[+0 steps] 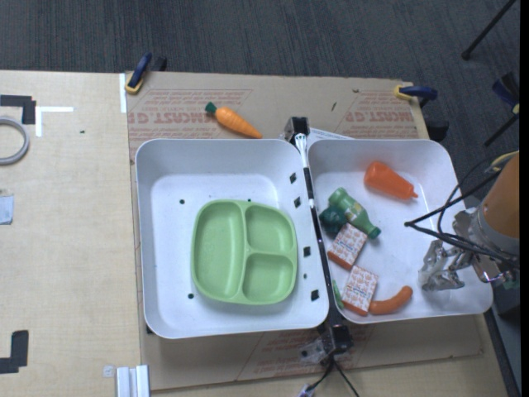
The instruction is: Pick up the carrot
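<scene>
The carrot, orange with a green top, lies on the cardboard behind the left bin, outside both bins and just past that bin's far rim. My gripper hangs low over the near right corner of the right bin. It is far from the carrot, which lies up and to the left of it. The arm's orange band shows at the right edge.
The left bin holds a green divided plate. In the right bin lie an orange bottle-like toy, a green bottle, two small cartons and a sausage. Blue clamps pin the cardboard's far corners.
</scene>
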